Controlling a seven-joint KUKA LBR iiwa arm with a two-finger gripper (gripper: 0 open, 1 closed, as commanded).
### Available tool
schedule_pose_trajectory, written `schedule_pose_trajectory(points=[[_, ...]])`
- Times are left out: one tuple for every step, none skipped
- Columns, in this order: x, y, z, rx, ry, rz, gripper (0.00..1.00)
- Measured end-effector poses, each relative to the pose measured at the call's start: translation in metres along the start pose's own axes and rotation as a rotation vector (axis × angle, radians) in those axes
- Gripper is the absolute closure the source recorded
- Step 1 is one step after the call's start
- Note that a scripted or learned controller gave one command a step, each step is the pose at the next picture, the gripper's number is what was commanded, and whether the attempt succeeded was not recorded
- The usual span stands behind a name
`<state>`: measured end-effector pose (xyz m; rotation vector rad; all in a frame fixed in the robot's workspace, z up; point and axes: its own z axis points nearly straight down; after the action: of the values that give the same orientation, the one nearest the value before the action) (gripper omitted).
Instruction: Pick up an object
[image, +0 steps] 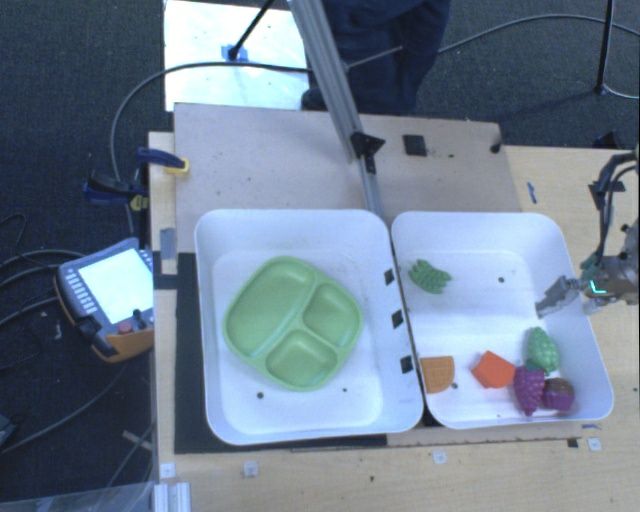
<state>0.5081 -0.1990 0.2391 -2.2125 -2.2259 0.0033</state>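
Bins sit side by side: left bin (215, 400) holds a green divided plate (292, 322); right bin (575, 260) holds toy foods. Gripper (560, 297) hovers at its right rim, grip state unclear.

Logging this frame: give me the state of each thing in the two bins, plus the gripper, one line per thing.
Green divided plate: flat, upright, in left bin.
Green leafy toy: lying alone, right bin.
Orange flat piece: lying by divider.
Orange-red block: resting on bin floor.
Purple grapes: resting in corner cluster.
Gripper: above right bin's edge, holding nothing visible.
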Motion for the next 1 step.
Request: schedule_pose_trajectory(points=[[0.0,0.0004,-0.0005,-0.002,-0.001,0.0,0.0]])
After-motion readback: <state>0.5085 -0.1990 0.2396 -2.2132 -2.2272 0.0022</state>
